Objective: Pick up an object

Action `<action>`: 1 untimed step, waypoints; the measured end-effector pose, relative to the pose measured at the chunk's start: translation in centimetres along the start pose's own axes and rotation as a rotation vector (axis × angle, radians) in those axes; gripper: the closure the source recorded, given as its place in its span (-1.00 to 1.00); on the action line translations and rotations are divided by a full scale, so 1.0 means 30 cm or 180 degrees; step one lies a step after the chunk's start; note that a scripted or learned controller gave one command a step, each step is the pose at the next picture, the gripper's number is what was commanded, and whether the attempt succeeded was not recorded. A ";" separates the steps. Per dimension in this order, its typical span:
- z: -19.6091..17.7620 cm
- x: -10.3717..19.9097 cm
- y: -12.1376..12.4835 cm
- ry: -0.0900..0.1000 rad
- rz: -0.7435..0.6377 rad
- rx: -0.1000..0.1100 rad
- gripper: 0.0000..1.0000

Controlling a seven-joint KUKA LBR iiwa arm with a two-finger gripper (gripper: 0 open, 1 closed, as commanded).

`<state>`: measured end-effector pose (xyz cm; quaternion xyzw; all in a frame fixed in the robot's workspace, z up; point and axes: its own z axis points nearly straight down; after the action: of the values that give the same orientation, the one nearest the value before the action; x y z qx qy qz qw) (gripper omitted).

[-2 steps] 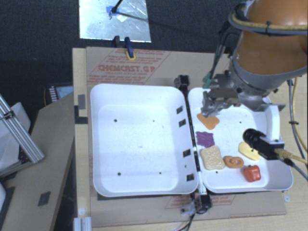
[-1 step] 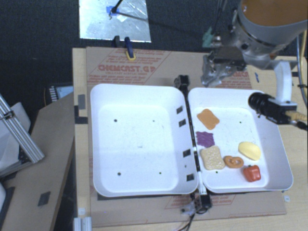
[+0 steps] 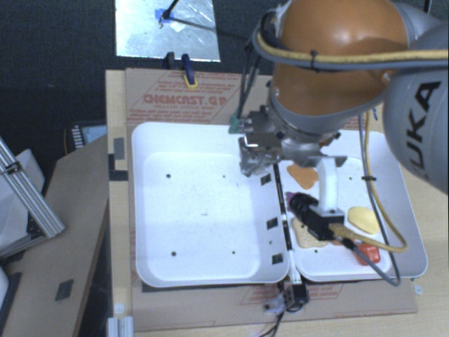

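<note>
The shallow white left bin [image 3: 151, 188] sits on brown cardboard. Over its far right corner, just beside the seam between the bins, hangs the grey metal gripper [image 3: 252, 161]; whether it is spread or pressed together cannot be told, and nothing shows in its grasp. In the shallow white right bin [image 3: 330, 267] lie a flat orange piece [image 3: 303, 176], a tan square biscuit-like piece [image 3: 304, 236] nearer, a yellow oval piece [image 3: 365, 220], and a small red-orange piece [image 3: 370, 253] nearest.

My end effector [image 3: 252, 161] dull grey metal, orange band [image 3: 337, 41] glossy; left bin [image 3: 203, 216], right bin [image 3: 410, 241] smooth white plastic; cardboard [image 3: 182, 98] matt; silver plate [image 3: 168, 20] shiny metal.
</note>
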<state>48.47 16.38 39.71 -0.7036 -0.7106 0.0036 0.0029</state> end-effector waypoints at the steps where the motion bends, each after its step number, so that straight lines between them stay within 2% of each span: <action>1: -0.489 -0.042 0.002 0.0024 0.0016 -0.0087 1.00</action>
<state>48.68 15.13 54.39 -0.7053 -0.7089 -0.0087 -0.0041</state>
